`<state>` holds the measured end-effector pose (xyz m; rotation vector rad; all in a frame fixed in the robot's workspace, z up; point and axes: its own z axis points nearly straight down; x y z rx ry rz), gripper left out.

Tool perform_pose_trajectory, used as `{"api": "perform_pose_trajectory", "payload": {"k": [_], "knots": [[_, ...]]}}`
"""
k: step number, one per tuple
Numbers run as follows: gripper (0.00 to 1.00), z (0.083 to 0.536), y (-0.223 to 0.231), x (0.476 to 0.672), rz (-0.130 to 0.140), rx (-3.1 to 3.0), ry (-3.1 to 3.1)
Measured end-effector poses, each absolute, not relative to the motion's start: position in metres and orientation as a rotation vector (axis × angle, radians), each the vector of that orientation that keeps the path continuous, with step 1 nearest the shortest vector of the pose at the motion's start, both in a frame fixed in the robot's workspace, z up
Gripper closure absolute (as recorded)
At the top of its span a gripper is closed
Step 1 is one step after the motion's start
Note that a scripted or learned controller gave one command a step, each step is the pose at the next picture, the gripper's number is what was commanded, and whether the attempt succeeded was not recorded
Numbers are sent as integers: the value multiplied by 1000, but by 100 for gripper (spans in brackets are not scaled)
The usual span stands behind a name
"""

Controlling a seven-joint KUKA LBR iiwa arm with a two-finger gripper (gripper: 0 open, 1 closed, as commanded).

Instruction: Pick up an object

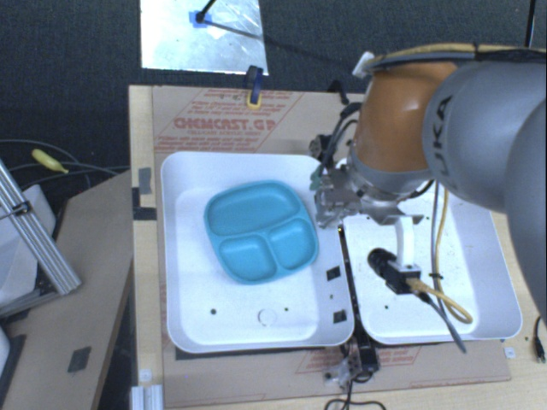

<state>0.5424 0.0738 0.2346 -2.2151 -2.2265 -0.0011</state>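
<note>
A blue divided plate point(259, 230) with three compartments lies flat in the left white bin point(192, 314), towards its upper middle. My gripper point(328, 205) hangs at that bin's right wall, close to the plate's right rim and near the seam between the two bins. The bulky grey and orange wrist point(402, 118) above it hides part of the right white bin point(487, 306). From this slant I cannot tell whether the gripper touches the plate.
A yellow cable point(440, 301) and a black fitting point(389, 268) from the arm hang over the right bin. Both bins rest on a cardboard sheet point(222, 118). A blue and yellow clamp point(254, 86) sits at the back, and an aluminium frame point(34, 237) stands at the left.
</note>
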Motion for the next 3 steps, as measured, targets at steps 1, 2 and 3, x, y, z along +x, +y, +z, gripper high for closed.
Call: {"api": "perform_pose_trajectory", "payload": {"k": [1, 2, 3], "knots": [[100, 215, 61, 484, 6, -2219, -2219], [100, 245, 148, 486, -8, -2207, -2234], [100, 266, 79, 488, -4, -2229, -2219]]}}
